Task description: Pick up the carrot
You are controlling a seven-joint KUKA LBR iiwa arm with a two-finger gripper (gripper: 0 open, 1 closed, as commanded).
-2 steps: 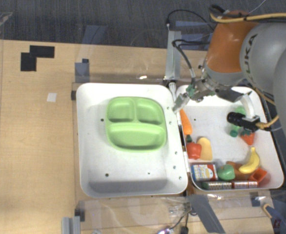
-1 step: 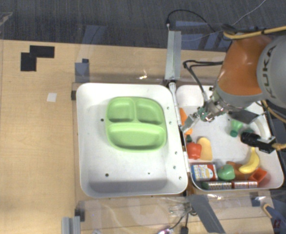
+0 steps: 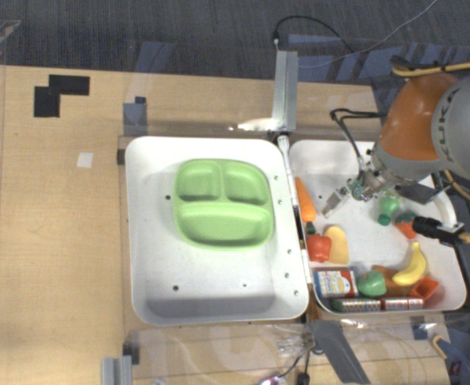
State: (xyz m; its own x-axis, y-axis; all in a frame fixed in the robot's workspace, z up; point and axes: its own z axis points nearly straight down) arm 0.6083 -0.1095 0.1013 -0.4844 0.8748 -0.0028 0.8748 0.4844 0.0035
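Note:
The carrot (image 3: pixel 305 201) is orange and slim, and lies lengthwise against the left wall of the right bin (image 3: pixel 325 160). My gripper (image 3: pixel 341 197) hangs over the middle of that bin, a short way right of the carrot and apart from it, pointing down and to the left. Nothing shows in its grasp. The grey arm with its orange band (image 3: pixel 411 127) comes in from the right.
Toy food crowds the front of the right bin: a red pepper (image 3: pixel 319 248), a yellow piece (image 3: pixel 338 243), a banana (image 3: pixel 411 267), a small box (image 3: pixel 335 281), a green pepper (image 3: pixel 372 282). A green item (image 3: pixel 389 208) lies under the wrist. The left bin (image 3: pixel 151 239) holds a green divided plate (image 3: pixel 221 201).

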